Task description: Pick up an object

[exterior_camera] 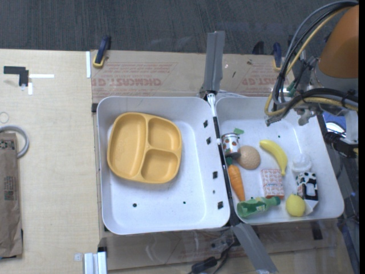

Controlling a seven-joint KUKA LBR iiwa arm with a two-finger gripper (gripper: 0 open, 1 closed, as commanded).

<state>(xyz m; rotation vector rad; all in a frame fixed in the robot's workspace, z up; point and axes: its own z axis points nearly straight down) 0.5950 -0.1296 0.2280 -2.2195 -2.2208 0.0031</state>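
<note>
The arm [342, 44] is cut off by the right edge of the camera view, and its cables [296, 67] cover the far right corner of the right bin [331, 170]. The label print on the small can [230, 144] and on the red-and-white packet [272, 182] is too small to read. At the left edge, a brown paper bag [9, 198] is cropped.

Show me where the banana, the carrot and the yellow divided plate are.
banana [275, 154], camera view, middle of its curve
carrot [236, 182], camera view, middle of its orange body
yellow divided plate [114, 147], camera view, left rim
</note>
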